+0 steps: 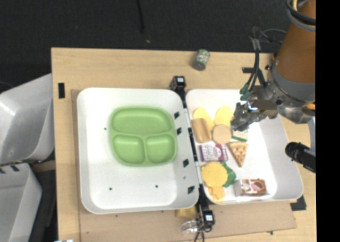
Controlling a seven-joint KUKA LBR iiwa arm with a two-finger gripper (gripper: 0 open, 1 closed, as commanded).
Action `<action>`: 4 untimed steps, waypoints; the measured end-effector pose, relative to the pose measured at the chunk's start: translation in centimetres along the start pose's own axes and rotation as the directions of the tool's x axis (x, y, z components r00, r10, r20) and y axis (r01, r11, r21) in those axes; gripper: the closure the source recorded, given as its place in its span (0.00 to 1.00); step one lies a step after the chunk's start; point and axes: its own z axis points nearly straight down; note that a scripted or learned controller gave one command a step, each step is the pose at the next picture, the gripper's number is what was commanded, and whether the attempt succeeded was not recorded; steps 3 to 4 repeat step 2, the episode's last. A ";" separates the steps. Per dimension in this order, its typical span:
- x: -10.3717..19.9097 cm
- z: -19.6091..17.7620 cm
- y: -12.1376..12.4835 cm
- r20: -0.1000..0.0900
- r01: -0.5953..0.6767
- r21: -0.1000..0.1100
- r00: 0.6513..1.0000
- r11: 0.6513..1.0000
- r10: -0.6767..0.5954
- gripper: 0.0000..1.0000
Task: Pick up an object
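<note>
My gripper hangs low over the upper middle of the right bin, just right of a round tan cookie-like piece and above a pizza slice. Other toy foods lie in the bin's left part: a yellow piece, another yellow piece, a bread-like stick, a pink-and-white packet, a yellow round with a green bit and a brown-and-white packet. I see nothing clearly between the fingers.
The left bin holds a green three-compartment plate. A small green can lies on the bench behind the bins. The right half of the right bin is bare white floor.
</note>
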 end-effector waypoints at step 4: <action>8.0 8.8 0.1 -0.002 0.010 -0.002 1.000 1.000 -0.010 1.00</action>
